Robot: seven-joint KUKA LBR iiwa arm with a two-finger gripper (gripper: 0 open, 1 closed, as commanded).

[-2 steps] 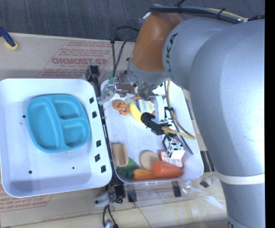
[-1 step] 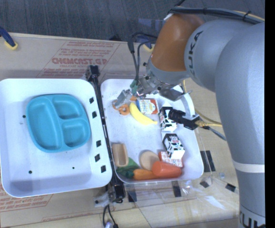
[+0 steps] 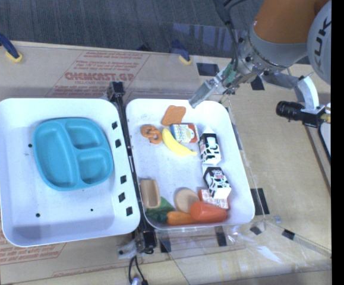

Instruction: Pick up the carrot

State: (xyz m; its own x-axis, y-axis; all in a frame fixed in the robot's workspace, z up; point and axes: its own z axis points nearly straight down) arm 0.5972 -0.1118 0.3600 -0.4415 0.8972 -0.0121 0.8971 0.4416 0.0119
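Left bin far left of my claw, holds blue tray. Right bin just below claw. My claw hovers over its top rim; how far open, can't tell; nothing seen in it. Banana below claw. Carrot far below, at bin's near edge, beside tomato.

A cardboard-covered bench fills the frame, bearing two shallow white bins touching side by side, the left bin and the right bin.
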